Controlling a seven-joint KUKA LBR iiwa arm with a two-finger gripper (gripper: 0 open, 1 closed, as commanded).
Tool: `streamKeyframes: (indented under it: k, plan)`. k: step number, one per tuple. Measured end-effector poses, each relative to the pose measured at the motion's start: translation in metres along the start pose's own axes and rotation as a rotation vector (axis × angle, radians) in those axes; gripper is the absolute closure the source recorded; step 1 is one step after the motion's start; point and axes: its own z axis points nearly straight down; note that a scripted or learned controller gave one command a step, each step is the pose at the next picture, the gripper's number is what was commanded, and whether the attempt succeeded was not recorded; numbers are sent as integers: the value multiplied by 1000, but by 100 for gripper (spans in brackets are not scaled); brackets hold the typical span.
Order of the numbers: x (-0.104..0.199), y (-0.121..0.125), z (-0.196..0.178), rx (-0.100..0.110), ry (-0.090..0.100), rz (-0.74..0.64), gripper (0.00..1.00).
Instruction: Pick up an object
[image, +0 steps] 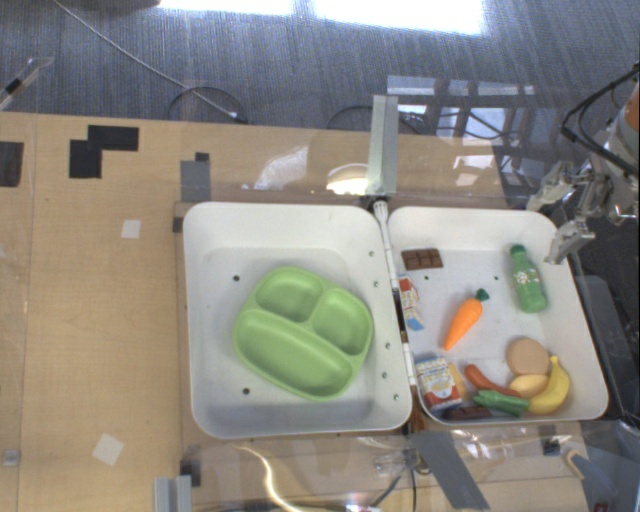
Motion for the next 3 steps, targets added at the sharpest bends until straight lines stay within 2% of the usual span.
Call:
streamKeyframes:
  k: [1,2,3]
  plan:
    - [4,-8,165,-5,12,-145,0]
    - [45,92,182,-4,-6,-50,0]
    - [40,90,167,0,-22,-55,100]
